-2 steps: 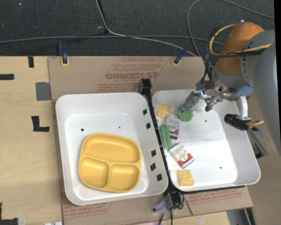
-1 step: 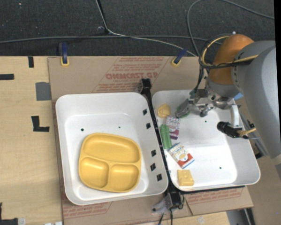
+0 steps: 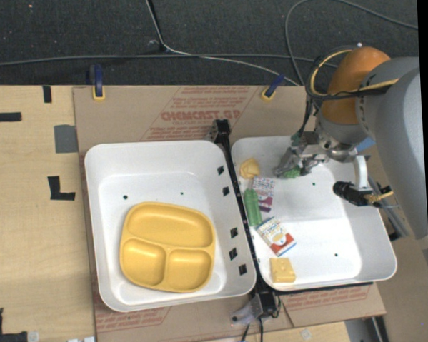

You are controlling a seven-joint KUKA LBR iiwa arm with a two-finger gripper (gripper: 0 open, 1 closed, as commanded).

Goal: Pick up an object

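Yellow divided tray (image 3: 168, 245) in left bin (image 3: 99, 165) (three compartments); cardboard sheet (image 3: 196, 110) beneath, blue clamps (image 3: 96, 81) at top edge.

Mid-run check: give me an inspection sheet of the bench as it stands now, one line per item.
Surface: brown cardboard sheet on a wooden bench, bearing two white bins side by side.
Job's things: right bin holds a pale yellow piece, a green stick, a patterned packet, a small carton and a yellow block, all along its left wall.
Clutter: yellow divided tray in the left bin.
Grippers: gripper low over the right bin's top; something green at its tip, grasp unclear.
Cables: black cables behind the bench.
Surroundings: black tape marks on the bench.
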